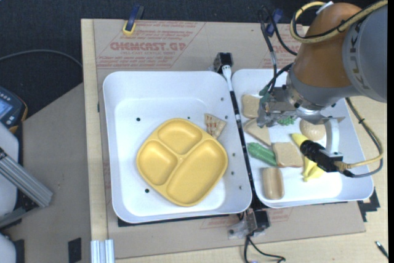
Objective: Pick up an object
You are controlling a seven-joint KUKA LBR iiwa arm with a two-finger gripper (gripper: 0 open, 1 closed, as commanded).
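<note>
The small objects crowd the right bin (363, 185): a green pod (261, 153), a tan slice (285, 154), a tan roll (272, 182), a yellow banana (309, 159). My gripper (271, 115) hangs low over them near that bin's left wall; what it grips, I cannot tell. The left bin (123, 95) holds a yellow divided plate (181, 161).

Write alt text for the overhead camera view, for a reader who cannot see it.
A grey robot arm with an orange band reaches from the right, its end effector low over the right white bin, which holds toy food including a green pod and a bread slice. The left white bin holds a yellow divided plate and a small tan wedge.
</note>
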